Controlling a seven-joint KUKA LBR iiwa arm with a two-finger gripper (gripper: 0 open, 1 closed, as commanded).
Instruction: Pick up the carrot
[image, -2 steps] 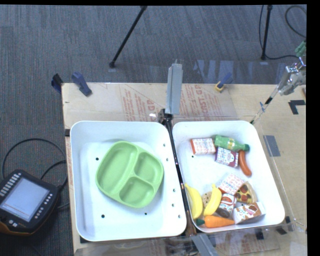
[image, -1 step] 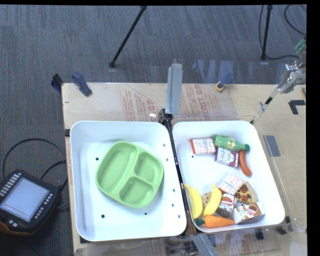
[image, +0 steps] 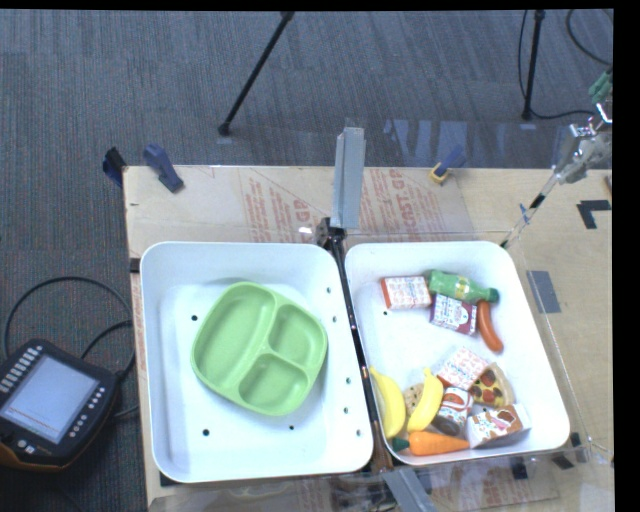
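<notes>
pendant (image: 52, 405): cut by left edge | carrot (image: 432, 443): green end tucked under bananas (image: 405, 400)

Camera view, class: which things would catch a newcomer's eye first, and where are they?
The green divided plate stands out, alone in the left bin. The right bin holds a bright jumble of toy food, with the orange carrot at its near edge beside two yellow bananas.

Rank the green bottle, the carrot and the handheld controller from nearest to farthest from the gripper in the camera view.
1. green bottle, top of the right bin, nearest the gripper at upper right.
2. carrot, the bin's near edge.
3. handheld controller, on the floor, far left.
</notes>
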